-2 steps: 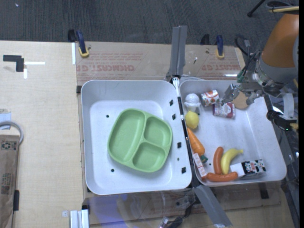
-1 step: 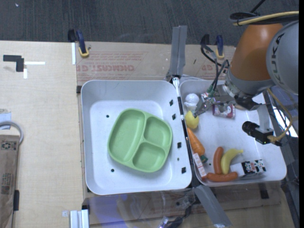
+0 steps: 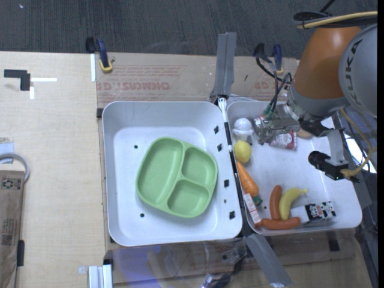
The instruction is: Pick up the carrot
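a robotics lab, by the look of it: 2 white bins (image 3: 114, 179) clamped side by side on a plywood bench (image 3: 48, 137) over grey carpet (image 3: 150, 11). toy food in 1 bin, taped marks (image 3: 24, 80) and loose cables (image 3: 336, 20) around.

I am seeing the arm (image 3: 336, 59) reaching in from the upper right of the frame, its gripper (image 3: 271, 131) hanging over the top of the right bin (image 3: 351, 212); finger state unclear from here. The carrot (image 3: 247, 180) is lying along that bin's left wall, just below a lemon (image 3: 242, 152). A banana (image 3: 290, 200) and two red sausages (image 3: 277, 212) are sitting lower in the frame, toward the bin's bottom edge. In the left bin (image 3: 120, 161), I am seeing a green divided plate (image 3: 177, 177) lying centre frame.
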Action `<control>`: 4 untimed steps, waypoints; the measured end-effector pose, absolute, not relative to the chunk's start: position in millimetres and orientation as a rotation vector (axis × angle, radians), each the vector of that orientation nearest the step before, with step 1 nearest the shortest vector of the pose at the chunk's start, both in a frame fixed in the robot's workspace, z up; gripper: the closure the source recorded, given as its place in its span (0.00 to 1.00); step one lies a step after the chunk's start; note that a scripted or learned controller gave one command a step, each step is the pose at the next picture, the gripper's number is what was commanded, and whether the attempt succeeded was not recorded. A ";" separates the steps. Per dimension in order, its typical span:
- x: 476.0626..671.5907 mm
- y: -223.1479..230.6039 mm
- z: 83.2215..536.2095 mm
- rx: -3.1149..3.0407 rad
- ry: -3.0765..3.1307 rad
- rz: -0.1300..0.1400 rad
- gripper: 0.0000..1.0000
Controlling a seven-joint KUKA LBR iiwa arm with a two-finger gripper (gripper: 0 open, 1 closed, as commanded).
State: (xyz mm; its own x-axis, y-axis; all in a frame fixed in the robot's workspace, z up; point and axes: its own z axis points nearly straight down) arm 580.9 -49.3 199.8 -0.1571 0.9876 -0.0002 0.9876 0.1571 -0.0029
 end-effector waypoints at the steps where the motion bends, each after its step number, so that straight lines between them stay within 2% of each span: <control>1: 528.1 76.8 191.0 -1.811 -2.564 0.004 1.00; 2: 587.3 29.6 200.5 -1.678 -2.655 0.003 1.00; 3: 519.6 -3.1 191.0 -1.668 -2.660 0.002 1.00; 4: 519.7 -3.2 191.1 -1.668 -2.661 0.002 0.00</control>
